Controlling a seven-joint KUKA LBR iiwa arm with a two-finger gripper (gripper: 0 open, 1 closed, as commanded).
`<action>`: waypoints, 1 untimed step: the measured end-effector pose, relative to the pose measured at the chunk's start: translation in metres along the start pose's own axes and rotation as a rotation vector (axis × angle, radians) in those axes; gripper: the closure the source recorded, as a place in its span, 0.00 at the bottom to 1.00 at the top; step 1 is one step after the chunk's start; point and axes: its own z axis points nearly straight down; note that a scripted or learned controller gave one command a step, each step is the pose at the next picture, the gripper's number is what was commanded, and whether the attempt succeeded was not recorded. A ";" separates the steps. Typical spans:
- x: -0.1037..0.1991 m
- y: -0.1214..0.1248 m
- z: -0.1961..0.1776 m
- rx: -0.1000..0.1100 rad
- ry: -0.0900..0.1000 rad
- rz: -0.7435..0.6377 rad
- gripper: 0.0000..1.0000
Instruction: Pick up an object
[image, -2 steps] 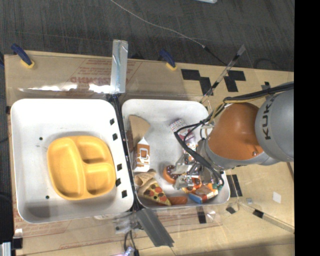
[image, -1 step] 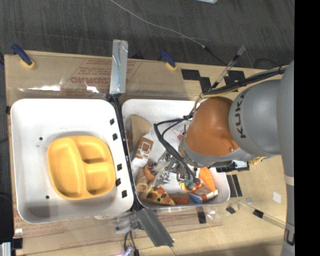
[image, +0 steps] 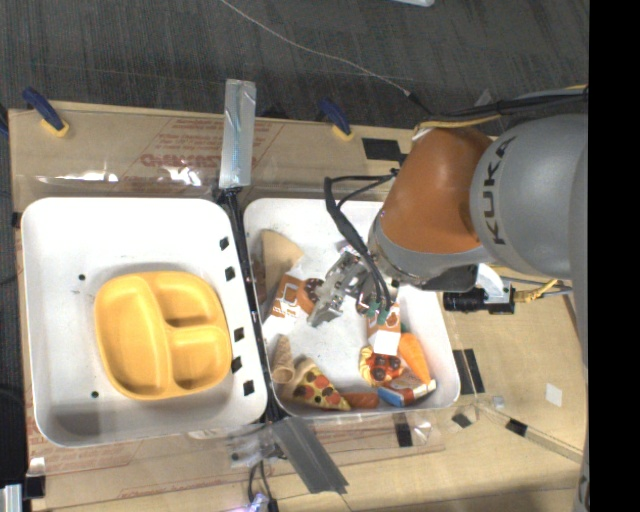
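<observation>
Your metal two-finger gripper (image: 325, 308) is hanging low in the right white bin (image: 440, 330), fingers slightly apart, gripping nothing, beside a small orange-and-white packet (image: 289, 297). A tan cone (image: 277, 248) and pizza slice toy (image: 322, 387) are lying nearby.

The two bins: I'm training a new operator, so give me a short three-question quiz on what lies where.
1. True or false: the yellow tray lies in the left bin.
2. Which bin is the gripper over: A left, B right?
3. Fill in: the pizza slice lies near the right bin's ____ edge in the camera view.

Key: 1 true; 2 B; 3 bottom.
</observation>
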 end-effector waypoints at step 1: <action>-0.037 0.004 -0.017 0.001 0.001 0.087 1.00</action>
